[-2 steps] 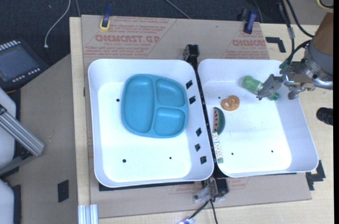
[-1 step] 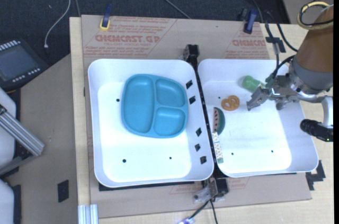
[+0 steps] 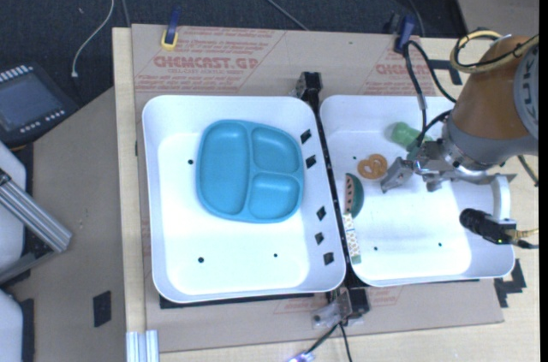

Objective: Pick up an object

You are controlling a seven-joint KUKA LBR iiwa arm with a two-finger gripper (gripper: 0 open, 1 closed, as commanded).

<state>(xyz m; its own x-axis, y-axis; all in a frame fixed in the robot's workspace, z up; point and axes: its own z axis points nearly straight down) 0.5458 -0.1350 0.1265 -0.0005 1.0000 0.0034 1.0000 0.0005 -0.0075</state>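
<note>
Pretzel (image 3: 372,167) lies in the right bin (image 3: 411,258), near its far left side, just left of the fingers (image 3: 409,176), which are spread open, gripping nothing. A blue divided plate (image 3: 250,170) sits in the left bin (image 3: 231,266).

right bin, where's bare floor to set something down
The right bin has bare floor along its near half, between the watermelon slice and the near rim. The far half is crowded: pretzel, green toy and gripper. The left bin has bare room near the blue plate.
</note>
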